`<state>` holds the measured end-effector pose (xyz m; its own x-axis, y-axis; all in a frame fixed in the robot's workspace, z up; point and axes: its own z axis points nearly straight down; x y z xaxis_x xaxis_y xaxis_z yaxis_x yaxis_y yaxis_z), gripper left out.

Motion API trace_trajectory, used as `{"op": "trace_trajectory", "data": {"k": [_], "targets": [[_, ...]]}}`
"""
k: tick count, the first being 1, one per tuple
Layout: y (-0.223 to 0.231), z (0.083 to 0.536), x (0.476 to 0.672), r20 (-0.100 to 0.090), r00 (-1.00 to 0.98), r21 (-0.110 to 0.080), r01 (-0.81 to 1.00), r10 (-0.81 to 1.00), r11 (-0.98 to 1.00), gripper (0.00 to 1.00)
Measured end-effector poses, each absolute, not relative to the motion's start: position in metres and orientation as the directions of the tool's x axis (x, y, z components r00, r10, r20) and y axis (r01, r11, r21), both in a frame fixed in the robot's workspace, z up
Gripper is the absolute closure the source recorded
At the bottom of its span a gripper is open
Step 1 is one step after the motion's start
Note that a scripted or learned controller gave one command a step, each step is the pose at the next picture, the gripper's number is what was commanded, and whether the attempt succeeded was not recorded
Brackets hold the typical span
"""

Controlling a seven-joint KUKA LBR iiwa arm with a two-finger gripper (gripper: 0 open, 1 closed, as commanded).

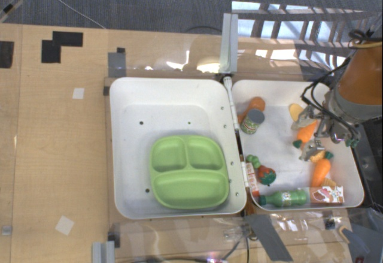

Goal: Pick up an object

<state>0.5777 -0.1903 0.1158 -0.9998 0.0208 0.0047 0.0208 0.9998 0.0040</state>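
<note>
My gripper [313, 143] hangs low over the right side of the right bin [276, 154], below the arm's orange band [365, 76]. An orange carrot-shaped toy [306, 132] lies right against its left side. A second orange carrot [321, 171] lies just below it, toward the bin's front. A yellow piece [295, 112] sits a little behind the gripper. The wrist and cables cover the spot directly beneath it.
The right bin also holds a small can [252, 122] with an orange cylinder [257, 103] behind it, a red and green toy [264, 175], a green bottle [285, 198] and a small carton [327, 195] along the front wall. A green divided plate [189, 171] lies in the left bin [128, 136].
</note>
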Motion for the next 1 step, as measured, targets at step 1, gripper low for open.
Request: {"op": "trace_trajectory", "data": {"k": [1], "targets": [[-0.1945,0.0882,0.6058,-0.012,-1.0,-0.003,0.016,0.016,1.0,0.0]]}}
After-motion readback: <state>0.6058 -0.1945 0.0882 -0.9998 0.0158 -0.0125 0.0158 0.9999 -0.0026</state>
